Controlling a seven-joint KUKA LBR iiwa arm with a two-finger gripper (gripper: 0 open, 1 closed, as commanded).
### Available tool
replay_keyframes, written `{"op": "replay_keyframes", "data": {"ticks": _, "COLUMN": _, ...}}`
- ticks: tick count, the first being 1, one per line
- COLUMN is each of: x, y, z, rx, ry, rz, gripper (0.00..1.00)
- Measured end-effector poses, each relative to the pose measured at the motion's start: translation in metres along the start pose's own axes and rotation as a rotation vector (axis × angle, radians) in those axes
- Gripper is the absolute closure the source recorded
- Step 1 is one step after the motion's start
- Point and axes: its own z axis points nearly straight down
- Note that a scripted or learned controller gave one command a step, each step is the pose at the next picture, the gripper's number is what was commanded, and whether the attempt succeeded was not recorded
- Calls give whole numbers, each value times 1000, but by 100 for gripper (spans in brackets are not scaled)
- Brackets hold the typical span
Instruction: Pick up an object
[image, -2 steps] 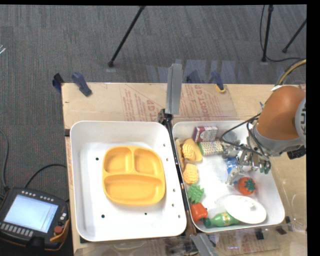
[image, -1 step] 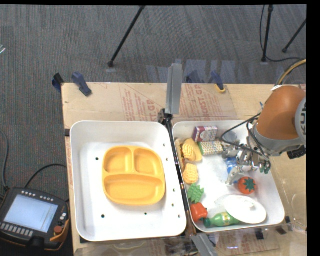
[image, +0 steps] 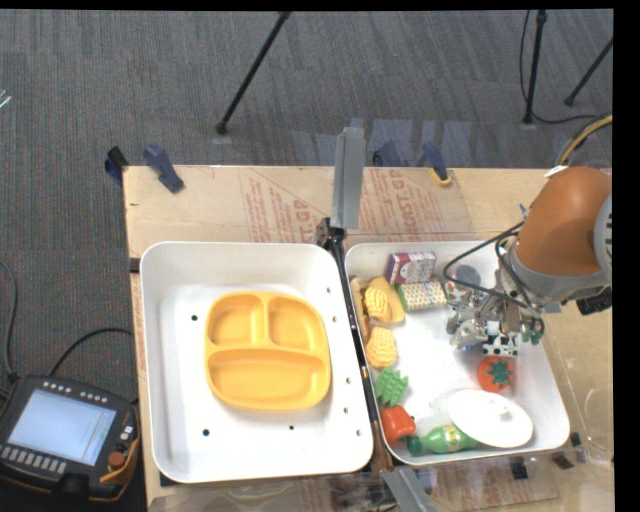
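Gripper (image: 497, 330) near right bin (image: 553, 385) wall — toys crowd its left.

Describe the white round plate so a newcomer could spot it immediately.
Look in the right bin, the one crowded with toy food rather than the one holding the yellow divided tray. The white plate lies near that bin's front right corner, just below a red tomato-like toy. It is the only flat, plain white disc there.
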Motion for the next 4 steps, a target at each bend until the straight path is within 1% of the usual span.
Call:
{"op": "replay_keyframes", "data": {"ticks": 1, "x": 0, "y": 0, "z": 0, "rx": 0, "ry": 1, "rz": -1, "gripper": 0}}
{"op": "replay_keyframes", "data": {"ticks": 2, "x": 8, "y": -18, "z": -11, "rx": -2, "ry": 3, "rz": -133, "gripper": 0}}
{"op": "replay_keyframes", "data": {"ticks": 3, "x": 64, "y": -32, "z": 11, "rx": 1, "ry": 4, "rz": -51, "gripper": 0}}
{"op": "replay_keyframes", "data": {"ticks": 4, "x": 63, "y": -30, "z": 1, "rx": 0, "ry": 1, "rz": -56, "gripper": 100}}
